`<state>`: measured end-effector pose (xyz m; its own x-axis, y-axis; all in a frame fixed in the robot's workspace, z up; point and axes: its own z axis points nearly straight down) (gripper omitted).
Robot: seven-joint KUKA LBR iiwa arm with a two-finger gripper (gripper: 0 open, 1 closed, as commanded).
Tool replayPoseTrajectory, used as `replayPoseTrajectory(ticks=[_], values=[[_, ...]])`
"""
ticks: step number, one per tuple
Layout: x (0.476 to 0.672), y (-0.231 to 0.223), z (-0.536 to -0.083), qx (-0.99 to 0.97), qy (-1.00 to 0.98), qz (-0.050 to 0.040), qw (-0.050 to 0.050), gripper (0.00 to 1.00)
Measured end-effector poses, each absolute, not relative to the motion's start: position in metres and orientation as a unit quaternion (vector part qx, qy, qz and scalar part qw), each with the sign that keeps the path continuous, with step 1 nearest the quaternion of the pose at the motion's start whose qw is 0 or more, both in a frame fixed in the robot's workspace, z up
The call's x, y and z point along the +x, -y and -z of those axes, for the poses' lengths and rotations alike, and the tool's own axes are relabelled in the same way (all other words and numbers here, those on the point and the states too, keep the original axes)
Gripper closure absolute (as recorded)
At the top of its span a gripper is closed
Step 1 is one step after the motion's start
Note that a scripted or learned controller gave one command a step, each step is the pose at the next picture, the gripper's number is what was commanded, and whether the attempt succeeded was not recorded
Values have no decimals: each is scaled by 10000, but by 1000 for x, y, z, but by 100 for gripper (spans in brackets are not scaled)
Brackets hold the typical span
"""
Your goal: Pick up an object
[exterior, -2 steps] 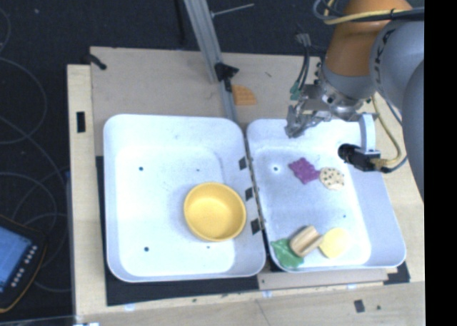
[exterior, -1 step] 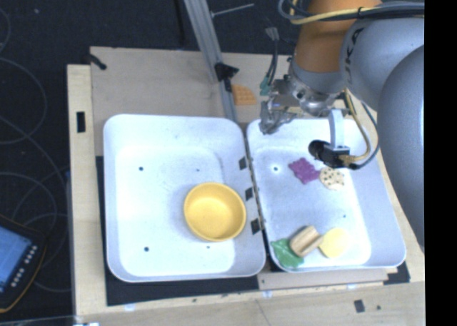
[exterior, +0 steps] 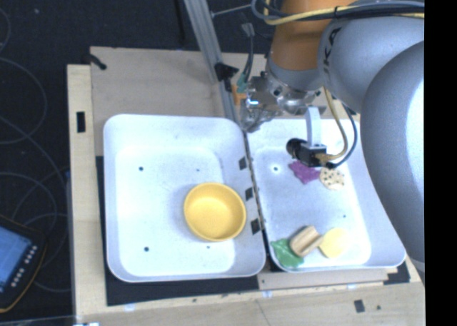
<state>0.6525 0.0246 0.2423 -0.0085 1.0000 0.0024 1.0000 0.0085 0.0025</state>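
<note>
**Camera view: gripper high at the seam, nothing in its grasp**

Camera view, and the gripper (exterior: 250, 112) hangs at the 12 o'clock end of the seam where the left bin (exterior: 114, 175) meets the right bin (exterior: 357, 210). Open or shut? I cannot tell from this angle, and no object shows in it. The grey arm (exterior: 371, 60) sweeps in from 3 o'clock, its orange band (exterior: 310, 11) up at 12.

On to the pickings. The tan block (exterior: 303, 240) lies at 6 o'clock in the right bin, a short, rounded, wood-coloured bar. Its long axis runs from 8 o'clock to 2 o'clock, with the 2 o'clock end pointing toward the bin's middle. It lies flat, touching a green piece (exterior: 284, 253) at its 8 o'clock end. That green piece is tucked into the bin's 7 o'clock corner. Just beside the block, at its 3 o'clock, sits a pale yellow piece (exterior: 334, 243), rounded and squat.

Higher in the same bin, near its centre, lies a small purple piece (exterior: 305, 172), ragged in outline. At its 3 o'clock is a speckled cream piece (exterior: 332, 178), boxy with dark dots. Both lie well apart from the block.

Over in the left bin, a yellow bowl (exterior: 214, 212) sits upright, mouth up, toward 5 o'clock, close to the seam.
</note>
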Motion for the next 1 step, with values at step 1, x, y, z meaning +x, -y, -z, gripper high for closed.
replayPoseTrajectory(ticks=[1], values=[[655, -73, -241, 7044, -7098, -12, 0, 100]])
